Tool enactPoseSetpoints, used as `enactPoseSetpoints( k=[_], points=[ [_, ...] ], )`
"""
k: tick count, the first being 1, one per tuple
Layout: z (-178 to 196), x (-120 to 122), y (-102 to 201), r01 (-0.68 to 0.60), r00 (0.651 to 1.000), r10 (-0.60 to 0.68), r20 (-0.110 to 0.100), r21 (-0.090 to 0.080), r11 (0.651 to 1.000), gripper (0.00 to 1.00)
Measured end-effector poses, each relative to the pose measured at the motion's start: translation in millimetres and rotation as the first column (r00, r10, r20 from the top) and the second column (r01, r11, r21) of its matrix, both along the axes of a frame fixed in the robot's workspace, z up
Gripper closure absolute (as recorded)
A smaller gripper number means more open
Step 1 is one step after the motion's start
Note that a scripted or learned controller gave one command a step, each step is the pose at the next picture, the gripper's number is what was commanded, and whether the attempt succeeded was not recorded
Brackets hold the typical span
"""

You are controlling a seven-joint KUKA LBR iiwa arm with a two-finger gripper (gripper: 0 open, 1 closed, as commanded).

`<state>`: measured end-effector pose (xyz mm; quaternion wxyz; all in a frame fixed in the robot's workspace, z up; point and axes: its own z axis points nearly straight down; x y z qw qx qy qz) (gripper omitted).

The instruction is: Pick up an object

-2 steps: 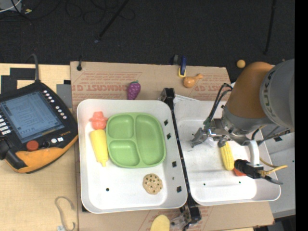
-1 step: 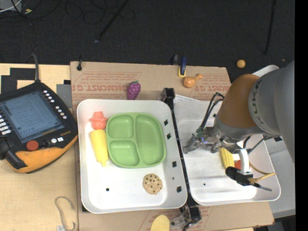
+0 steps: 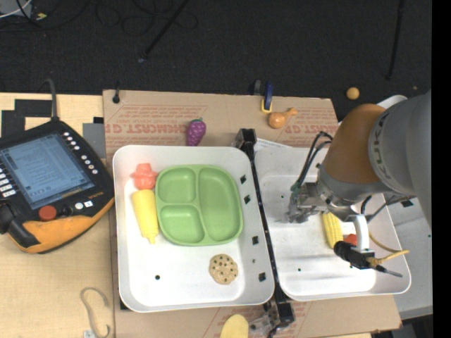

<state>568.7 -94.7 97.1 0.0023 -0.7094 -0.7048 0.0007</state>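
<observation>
1. A yellow corn cob (image 3: 330, 231) lies in the right bin (image 3: 317, 282), towards its right side, pointing roughly front to back.
2. The gripper (image 3: 299, 208) is low over the same bin, just left of the corn cob. Nothing is visibly held in it, and I cannot tell whether it is spread or pressed together.
3. The grey arm (image 3: 384, 150) with its orange band reaches in from the right and covers the bin's far right corner.
4. The left bin (image 3: 176, 291) holds a green divided plate (image 3: 197, 204) near its middle.
5. A yellow bottle (image 3: 146, 214) lies just left of the plate, with a pink toy (image 3: 144, 176) at its far end.
6. A cookie (image 3: 223, 268) lies in front of the plate, apart from it.
7. Behind the bins, on the cardboard, sit a purple grape bunch (image 3: 196, 130) and an orange gourd (image 3: 280, 117).
8. A control pendant (image 3: 49, 182) rests on the tabletop (image 3: 42, 294) to the left, well apart from the bins.
</observation>
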Motion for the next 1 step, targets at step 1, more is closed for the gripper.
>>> enactPoseSetpoints(
  k=[1],
  points=[
    [54.5,8.2,5.9,-0.005,1.000,0.005,0.006,-0.002,1.000,1.00]
  ],
)
